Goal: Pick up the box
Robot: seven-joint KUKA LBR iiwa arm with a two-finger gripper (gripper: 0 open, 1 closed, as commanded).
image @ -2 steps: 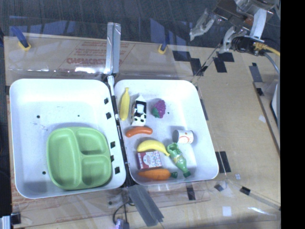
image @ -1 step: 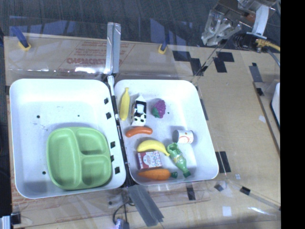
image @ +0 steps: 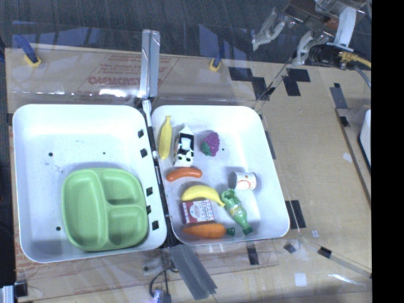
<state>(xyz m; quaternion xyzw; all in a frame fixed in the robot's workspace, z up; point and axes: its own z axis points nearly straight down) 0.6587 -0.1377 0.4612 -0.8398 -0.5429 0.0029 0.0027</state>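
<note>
1. Spanning the scene is a tan bench marked with black tape, dark floor beyond its far edge.
2. The left bin holds a green divided plate.
3. The right bin holds the box, red, near its front edge, between a banana and a carrot; a green bottle lies just beside.
4. The gripper hangs released over the bench's far right, fingers apart, grasping nothing.

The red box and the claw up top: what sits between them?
In the camera view, the can and a banana lie between the gripper and the red box, plus the bin's rim and bare bench.
</note>
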